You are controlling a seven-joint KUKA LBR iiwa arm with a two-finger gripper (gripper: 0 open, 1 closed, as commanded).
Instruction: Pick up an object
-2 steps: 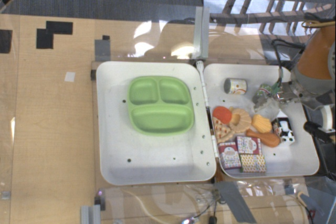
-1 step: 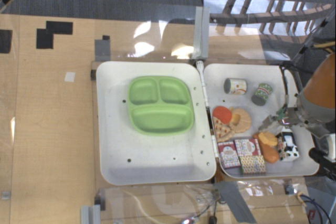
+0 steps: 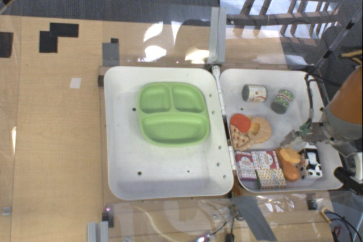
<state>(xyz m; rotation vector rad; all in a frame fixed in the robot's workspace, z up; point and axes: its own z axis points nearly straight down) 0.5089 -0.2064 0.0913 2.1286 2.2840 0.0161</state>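
camera view: fingers (image 3: 302,136) beside orange toy (image 3: 290,157)

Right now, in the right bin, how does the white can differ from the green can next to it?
The white can has a pale label with a red and yellow mark; the green can has a dark green label. The white can lies along the bin's width; the green can lies at a slant. The white can is nearer the divider, the green can nearer the arm's side. Both are small cans on their sides in the right bin, apart from each other.
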